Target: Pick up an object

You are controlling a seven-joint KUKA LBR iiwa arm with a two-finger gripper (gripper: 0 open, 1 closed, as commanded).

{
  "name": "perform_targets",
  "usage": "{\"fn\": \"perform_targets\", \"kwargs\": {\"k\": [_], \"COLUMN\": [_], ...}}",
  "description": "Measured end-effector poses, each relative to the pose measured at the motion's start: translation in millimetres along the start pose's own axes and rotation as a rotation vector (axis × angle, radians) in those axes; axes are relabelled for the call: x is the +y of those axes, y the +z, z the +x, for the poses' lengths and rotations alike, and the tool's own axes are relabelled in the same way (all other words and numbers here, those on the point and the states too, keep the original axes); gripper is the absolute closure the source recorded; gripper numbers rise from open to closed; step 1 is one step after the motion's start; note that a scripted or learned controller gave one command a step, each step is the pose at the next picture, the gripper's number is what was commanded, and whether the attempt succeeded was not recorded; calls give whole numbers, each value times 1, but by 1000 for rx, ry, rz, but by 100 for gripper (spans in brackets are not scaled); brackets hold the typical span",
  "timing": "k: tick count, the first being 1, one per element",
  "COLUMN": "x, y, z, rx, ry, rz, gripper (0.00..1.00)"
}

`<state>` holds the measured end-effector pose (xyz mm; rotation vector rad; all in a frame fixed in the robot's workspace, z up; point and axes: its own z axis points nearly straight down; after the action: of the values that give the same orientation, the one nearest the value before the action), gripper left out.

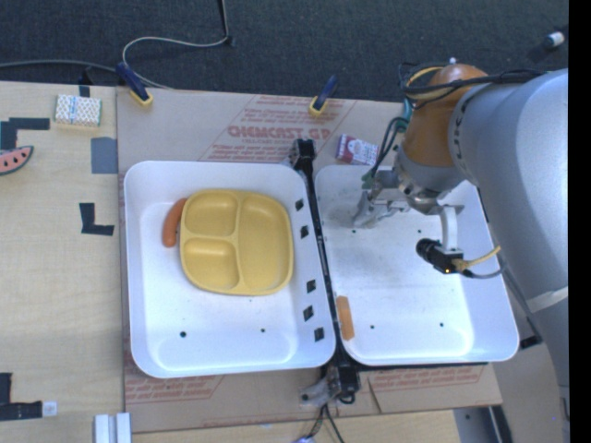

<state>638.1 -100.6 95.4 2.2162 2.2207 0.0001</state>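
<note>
I see the gripper (pixel 367 212) low over the right bin (pixel 416 326), its fingers slightly parted with nothing between them. A carrot (pixel 344 317) lies below it, near the bins' divider. Well to its left, the yellow tray (pixel 236 241) and sausage (pixel 171 223) sit in the left bin (pixel 152 330).

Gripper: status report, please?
Gripper low over right bin, nothing seen in it. Orange piece at bin's left edge, apart. Yellow plate in left bin.
</note>
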Motion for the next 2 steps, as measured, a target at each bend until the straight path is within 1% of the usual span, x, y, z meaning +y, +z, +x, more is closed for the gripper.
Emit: {"fn": "perform_targets", "kwargs": {"k": [1, 2], "x": [-53, -54], "y": [-89, -89], "z": [64, 64], "rx": [4, 4], "ry": [-1, 0], "rz": [3, 5], "gripper": [100, 0]}}
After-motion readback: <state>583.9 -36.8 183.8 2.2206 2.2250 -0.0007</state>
